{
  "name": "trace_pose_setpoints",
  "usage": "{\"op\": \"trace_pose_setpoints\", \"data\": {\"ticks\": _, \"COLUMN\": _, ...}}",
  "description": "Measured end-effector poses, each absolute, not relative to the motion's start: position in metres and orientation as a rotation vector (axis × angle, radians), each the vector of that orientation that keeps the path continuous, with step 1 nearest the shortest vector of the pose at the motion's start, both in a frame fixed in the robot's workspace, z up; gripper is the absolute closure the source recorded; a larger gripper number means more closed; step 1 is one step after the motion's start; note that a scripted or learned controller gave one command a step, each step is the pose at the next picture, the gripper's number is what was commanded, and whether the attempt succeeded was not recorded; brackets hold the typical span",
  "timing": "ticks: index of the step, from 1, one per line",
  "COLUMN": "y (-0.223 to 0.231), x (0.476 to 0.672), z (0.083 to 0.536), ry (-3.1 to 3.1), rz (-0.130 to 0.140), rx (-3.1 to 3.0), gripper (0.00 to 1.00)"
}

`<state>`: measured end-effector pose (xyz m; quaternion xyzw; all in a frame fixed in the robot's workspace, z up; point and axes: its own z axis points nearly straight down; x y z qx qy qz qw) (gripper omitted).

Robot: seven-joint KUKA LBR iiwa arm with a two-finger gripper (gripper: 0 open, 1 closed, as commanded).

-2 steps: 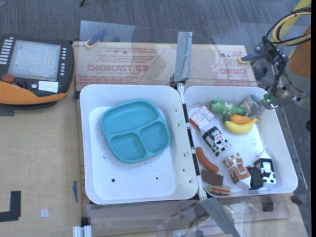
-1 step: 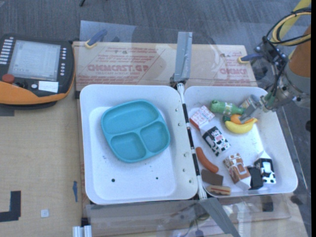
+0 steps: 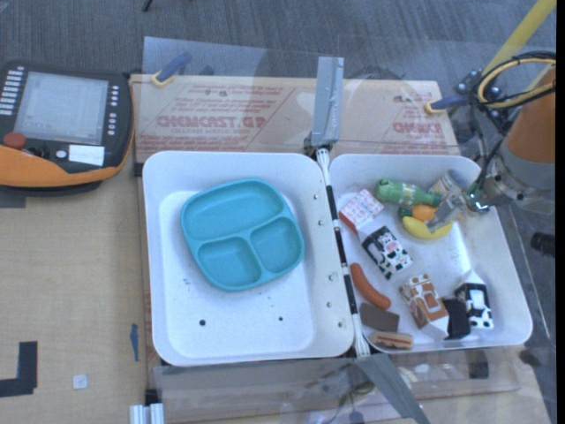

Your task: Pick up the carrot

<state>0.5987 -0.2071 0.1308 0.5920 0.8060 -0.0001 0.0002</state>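
Gripper low in right bin, near far right corner. Finger state: cannot tell. Carrot: orange piece just left of gripper, touching or nearly so, between green item above and banana below. Red-white carton farther left. Cow-print carton below-left of gripper. Sausage, house-shaped box, hot dog well below gripper. Teal plate in left bin, well left. Pendant on worktop, far left.
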Motion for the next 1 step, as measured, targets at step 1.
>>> {"op": "trace_pose_setpoints", "data": {"ticks": 1, "y": -0.2026, "x": 0.5803, "z": 0.0860, "ry": 2.543, "rz": 0.002, "rx": 1.839, "gripper": 0.00}}
